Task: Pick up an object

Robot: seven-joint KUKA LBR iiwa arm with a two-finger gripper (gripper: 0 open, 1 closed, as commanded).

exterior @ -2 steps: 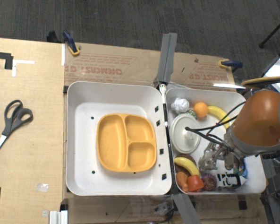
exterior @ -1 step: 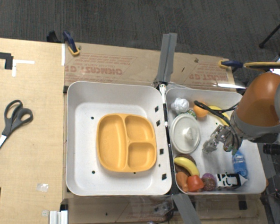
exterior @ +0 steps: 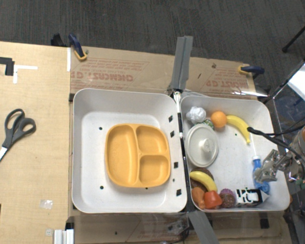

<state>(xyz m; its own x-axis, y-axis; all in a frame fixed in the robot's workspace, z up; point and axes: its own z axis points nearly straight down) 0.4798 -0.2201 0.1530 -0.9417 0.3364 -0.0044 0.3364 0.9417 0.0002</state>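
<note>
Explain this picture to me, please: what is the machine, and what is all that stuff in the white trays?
A camera above a bench looks down on two white bins. The left bin holds a yellow divided plate. The right bin holds two bananas, an orange, a white lid, crumpled paper and a few small fruits. The metal claw at the right is the robot arm's gripper, low over that bin near a blue item. I cannot tell if it holds anything. Scissors lie on the bench.
</note>
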